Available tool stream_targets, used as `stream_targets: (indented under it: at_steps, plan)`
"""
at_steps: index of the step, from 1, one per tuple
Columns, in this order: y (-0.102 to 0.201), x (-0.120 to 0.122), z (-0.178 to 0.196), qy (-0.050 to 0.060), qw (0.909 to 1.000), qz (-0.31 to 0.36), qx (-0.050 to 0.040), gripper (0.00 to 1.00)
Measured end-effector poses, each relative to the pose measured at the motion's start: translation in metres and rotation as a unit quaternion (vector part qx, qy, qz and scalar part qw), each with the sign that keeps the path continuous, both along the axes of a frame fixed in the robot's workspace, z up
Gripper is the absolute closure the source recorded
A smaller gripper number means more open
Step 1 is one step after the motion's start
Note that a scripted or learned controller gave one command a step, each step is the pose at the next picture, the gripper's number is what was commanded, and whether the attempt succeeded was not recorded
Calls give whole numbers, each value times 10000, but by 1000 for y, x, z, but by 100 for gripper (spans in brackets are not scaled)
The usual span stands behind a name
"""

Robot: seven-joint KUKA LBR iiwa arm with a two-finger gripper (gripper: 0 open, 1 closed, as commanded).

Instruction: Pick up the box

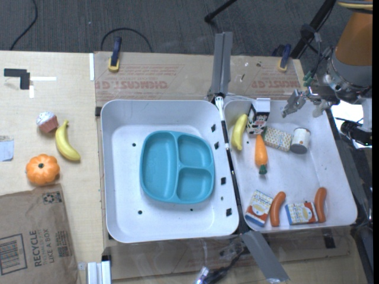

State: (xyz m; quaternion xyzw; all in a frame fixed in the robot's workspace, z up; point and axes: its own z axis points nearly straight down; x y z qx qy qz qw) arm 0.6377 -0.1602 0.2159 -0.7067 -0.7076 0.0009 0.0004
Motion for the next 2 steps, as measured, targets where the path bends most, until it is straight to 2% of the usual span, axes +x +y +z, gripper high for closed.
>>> stream_targets:
  at_steps: [1,2]
  plan:
    - [-23,-75,-29,3,9946,-1036,0,0]
    - [54,-67,-88,9,9963,-864,1,0]
